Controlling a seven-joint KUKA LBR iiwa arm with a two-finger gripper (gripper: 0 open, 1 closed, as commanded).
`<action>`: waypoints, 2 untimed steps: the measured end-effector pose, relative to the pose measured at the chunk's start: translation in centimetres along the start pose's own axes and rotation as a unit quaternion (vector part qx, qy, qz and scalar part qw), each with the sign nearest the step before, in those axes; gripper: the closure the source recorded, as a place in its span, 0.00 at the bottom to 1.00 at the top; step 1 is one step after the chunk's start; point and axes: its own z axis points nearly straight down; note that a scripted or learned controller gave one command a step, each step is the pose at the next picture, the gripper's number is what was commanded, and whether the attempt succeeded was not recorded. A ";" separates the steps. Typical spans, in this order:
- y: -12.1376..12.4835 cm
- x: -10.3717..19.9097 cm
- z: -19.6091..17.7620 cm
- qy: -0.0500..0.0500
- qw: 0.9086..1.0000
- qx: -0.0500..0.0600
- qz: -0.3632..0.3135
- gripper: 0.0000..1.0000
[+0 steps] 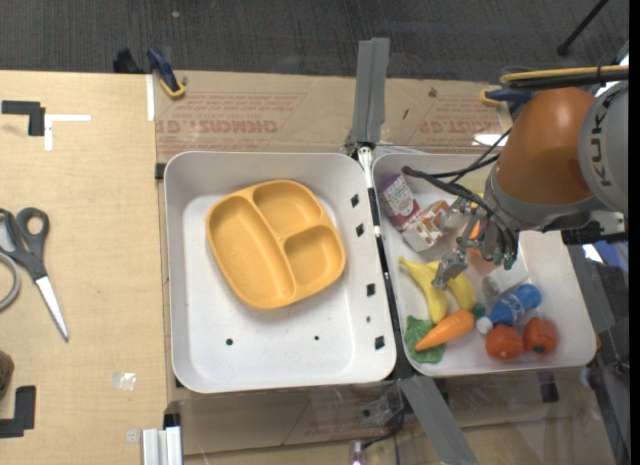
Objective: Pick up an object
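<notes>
At the lower right of the frame, the right bin (575, 283) holds the small objects. Nearest the bottom edge lies one carrot (446, 330), its long axis slanting from its green leafy end at lower left up to the right. Beside it sit two red-orange toy fruits (521, 339) and one blue bottle (515, 304). Above the carrot is one banana (428, 285) (long axis running upper left to lower right), with a second yellow piece (463, 292) just beside it. The gripper (466, 251) hangs over the banana; whether its fingers are apart or together cannot be told. Higher up lie two packets (415, 211). The left bin (180, 283) carries one yellow divided plate (276, 243). One pair of scissors (36, 261) rests on the tabletop (80, 183) at far left.
</notes>
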 end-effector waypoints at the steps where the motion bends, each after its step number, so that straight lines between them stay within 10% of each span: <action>1: -1.0 -5.8 0.3 0.005 1.000 -0.001 -0.011 0.00; 2: -5.3 -1.1 1.8 0.022 0.999 0.002 -0.029 0.00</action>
